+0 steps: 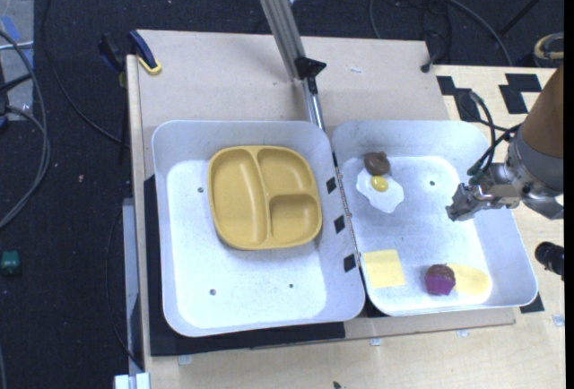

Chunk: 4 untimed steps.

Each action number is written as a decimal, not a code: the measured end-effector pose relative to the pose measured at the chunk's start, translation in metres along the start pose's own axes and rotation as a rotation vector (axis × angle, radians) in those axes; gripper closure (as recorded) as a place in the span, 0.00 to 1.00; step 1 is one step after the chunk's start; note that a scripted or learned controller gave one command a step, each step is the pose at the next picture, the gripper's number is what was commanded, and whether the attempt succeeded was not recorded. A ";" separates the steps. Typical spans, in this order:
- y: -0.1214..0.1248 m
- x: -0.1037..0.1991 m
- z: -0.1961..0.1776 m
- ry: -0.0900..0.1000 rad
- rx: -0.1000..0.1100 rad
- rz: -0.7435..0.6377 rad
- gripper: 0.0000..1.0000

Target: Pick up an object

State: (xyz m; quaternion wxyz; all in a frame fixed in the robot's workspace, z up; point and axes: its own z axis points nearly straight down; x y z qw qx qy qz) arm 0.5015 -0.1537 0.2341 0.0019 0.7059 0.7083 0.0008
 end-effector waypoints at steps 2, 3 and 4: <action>0.047 0.111 0.005 0.002 0.003 -0.004 1.00; 0.066 0.153 0.013 0.002 0.003 -0.004 1.00; 0.091 0.212 0.007 0.003 0.001 -0.004 1.00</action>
